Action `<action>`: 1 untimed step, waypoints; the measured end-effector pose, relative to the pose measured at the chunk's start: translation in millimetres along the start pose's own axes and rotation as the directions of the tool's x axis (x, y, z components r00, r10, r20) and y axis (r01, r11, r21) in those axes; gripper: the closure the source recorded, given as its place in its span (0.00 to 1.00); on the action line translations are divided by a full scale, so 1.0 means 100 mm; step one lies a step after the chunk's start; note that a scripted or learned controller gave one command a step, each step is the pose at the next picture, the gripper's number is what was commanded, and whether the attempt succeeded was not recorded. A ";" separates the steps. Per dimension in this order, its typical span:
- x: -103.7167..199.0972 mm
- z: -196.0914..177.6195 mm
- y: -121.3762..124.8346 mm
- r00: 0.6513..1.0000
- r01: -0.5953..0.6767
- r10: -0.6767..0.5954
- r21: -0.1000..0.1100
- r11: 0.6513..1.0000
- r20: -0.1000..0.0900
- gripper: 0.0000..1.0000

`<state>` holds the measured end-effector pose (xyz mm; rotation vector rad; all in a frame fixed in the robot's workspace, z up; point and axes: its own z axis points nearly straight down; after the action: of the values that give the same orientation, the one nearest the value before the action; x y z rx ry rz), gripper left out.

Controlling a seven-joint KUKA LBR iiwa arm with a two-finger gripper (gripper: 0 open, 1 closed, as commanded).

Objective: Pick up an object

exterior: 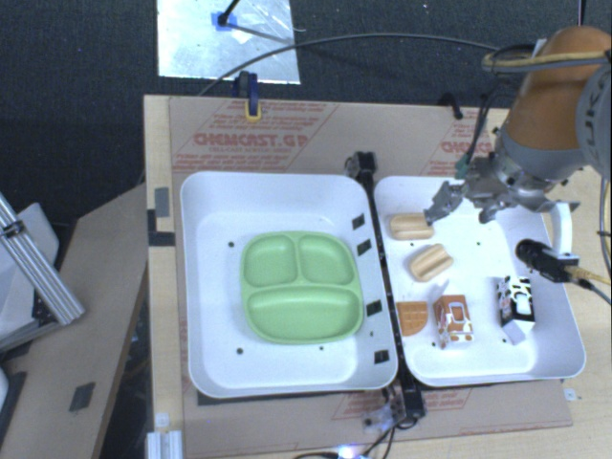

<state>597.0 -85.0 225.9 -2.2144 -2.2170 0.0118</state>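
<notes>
A bread roll [409, 226] lies just beside the end effector [467, 203].

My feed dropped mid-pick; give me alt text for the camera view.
The gripper hovers over the right bin, near a tan bread roll, holding nothing. That bin also holds a second roll, an orange carton and a black-and-white carton; the left bin holds a green divided plate.
</notes>
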 end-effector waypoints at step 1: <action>0.00 -0.07 0.02 1.000 0.002 -0.002 -0.012 1.000 0.001 0.00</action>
<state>599.4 -84.9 233.0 -2.2188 -2.2253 -0.0008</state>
